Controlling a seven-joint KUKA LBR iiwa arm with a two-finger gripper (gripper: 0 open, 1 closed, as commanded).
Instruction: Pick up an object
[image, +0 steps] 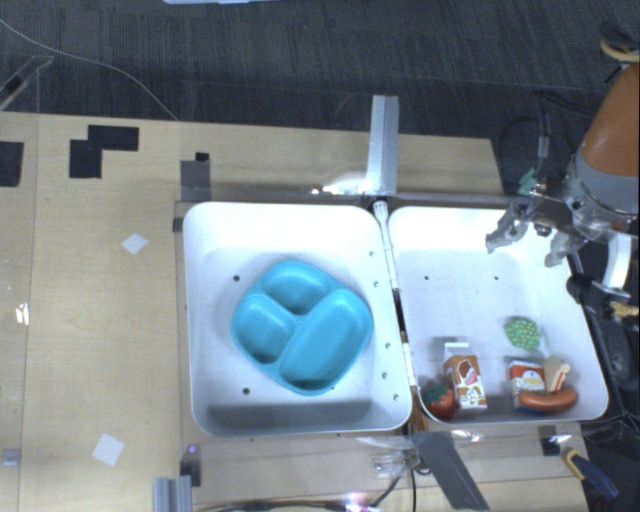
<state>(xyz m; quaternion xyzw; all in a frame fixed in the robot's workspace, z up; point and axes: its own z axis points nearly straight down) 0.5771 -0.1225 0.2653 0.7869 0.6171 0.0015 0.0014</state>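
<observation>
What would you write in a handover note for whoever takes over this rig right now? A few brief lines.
Gripper: above the right bin's far side, jaws open, holding nothing.
Items: all along the right bin's near edge: tomato, carton, green piece, box, sausage.
Left bin: holds the blue tray.
Done: nothing picked yet.
Left: descend on one item, grasp, lift.

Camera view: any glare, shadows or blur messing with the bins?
Camera view: glare on the metal post and the left bin top rim; soft shadow beside the blue tray; small items in the right bin look soft; gripper is slightly blurred.
</observation>
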